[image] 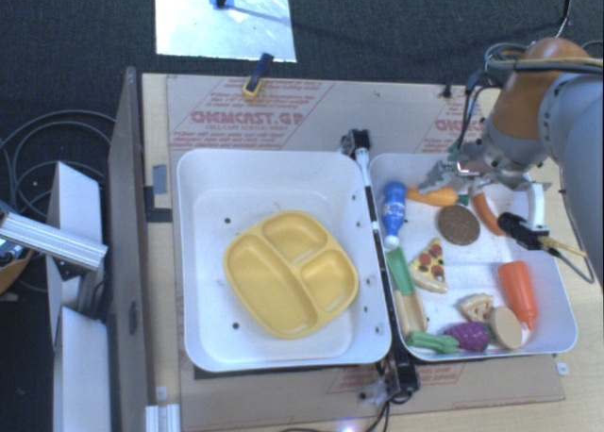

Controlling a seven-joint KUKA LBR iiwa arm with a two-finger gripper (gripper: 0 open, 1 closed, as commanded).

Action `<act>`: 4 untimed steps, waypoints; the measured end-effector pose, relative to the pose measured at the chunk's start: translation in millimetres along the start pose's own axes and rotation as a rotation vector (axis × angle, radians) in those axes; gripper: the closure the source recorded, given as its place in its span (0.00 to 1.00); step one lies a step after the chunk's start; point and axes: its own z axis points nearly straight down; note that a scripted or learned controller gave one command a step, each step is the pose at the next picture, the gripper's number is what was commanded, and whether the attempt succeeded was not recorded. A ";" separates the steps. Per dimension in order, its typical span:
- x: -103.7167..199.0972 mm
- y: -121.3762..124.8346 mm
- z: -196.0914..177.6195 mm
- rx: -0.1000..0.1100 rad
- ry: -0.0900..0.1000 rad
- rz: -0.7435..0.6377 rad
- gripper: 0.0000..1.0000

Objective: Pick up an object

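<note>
My gripper (453,175) hangs low over the far end of the right bin (566,319). It sits just above an orange carrot piece (431,198), and nothing shows as held. A second orange piece (488,214) lies right of it and a brown round disc (459,225) just in front. A blue bottle (393,207) lies at the bin's left wall. Nearer the front are a pizza slice (431,265), a large orange carrot (518,292), a bread wedge (476,307), purple grapes (467,334) and a tan round piece (508,328).
The left bin (198,232) holds a yellow divided plate (289,273). A green piece (399,270), a wooden stick (411,313) and green beans (428,340) lie along the right bin's left and front walls. The grey arm (566,109) enters from the right.
</note>
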 end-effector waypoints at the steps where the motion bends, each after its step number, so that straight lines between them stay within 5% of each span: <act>1: 0.3 3.8 -15.0 -0.011 -0.003 -0.005 1.00; 2: 0.0 2.3 -12.7 -0.006 -0.003 -0.005 0.00; 3: 0.0 4.0 -24.5 -0.011 -0.004 -0.007 1.00; 4: -29.3 -39.7 -93.5 0.018 -0.007 0.006 1.00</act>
